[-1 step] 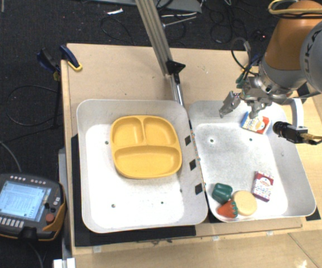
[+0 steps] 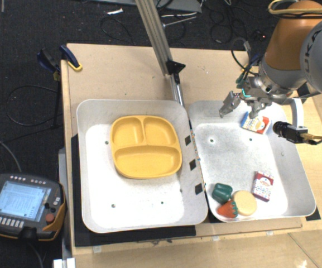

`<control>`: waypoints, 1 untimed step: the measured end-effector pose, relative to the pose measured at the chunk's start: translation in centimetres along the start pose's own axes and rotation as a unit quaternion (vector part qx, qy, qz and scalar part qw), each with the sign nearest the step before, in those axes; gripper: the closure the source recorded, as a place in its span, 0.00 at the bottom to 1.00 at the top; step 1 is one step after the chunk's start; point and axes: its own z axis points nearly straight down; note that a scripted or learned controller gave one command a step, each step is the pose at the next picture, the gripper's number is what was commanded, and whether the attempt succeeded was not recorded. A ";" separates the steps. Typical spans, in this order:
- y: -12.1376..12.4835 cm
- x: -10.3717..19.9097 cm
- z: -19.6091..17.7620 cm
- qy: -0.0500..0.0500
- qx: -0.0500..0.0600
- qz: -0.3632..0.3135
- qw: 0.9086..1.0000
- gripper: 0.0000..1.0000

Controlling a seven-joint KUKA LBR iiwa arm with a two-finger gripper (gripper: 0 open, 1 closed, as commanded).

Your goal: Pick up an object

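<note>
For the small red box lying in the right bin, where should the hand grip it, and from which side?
Grip the small red box across its two long edges, coming straight down from above. It seems to lie flat and apart from the other objects, so both long sides look free for the fingers.

Glossy yellow plastic tray [image 2: 145,146], matt white speckled bins [image 2: 94,166], pale wooden bench [image 2: 116,71]

bins: two white [image 2: 133,216] [image 2: 294,200] | divided yellow plate: one [image 2: 146,147] | small cartons: two, red-and-white [image 2: 263,186] and orange-blue-white [image 2: 255,124] | green block: one [image 2: 222,192] | red piece: one [image 2: 226,209] | pale round disc: one [image 2: 245,202] | handheld control pendant: one [image 2: 21,205]
</note>
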 end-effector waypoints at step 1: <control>0.8 -0.2 5.7 0.000 0.003 0.000 1.000 0.00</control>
